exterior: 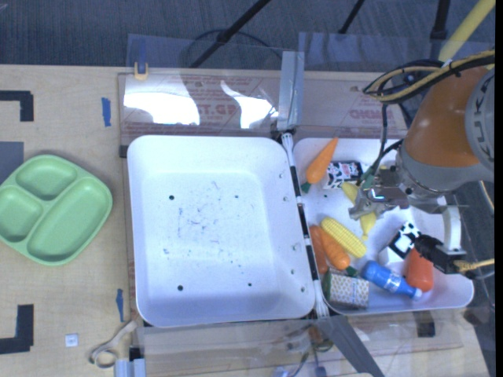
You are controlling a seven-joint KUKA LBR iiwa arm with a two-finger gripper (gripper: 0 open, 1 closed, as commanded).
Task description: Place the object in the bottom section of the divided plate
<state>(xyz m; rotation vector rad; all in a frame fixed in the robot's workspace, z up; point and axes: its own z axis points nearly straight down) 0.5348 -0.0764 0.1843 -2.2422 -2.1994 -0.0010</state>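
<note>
A green divided plate [52, 208] lies on the wooden bench at the far left, with two small sections at its upper left and one large section at its lower right. My gripper [368, 203] hangs low over the right bin [456, 293], among the toy food, just above a yellow corn cob [343, 236]. A small yellow piece [368, 223] lies right under the gripper. The arm's orange band [444, 124] is at the upper right.
The right bin also holds an orange carrot [321, 162], a black-and-white carton [343, 172], a second carrot [330, 249], a blue bottle [388, 280], a red-orange item [420, 273] and a woven block [349, 290]. The left bin [212, 226] sits between plate and gripper.
</note>
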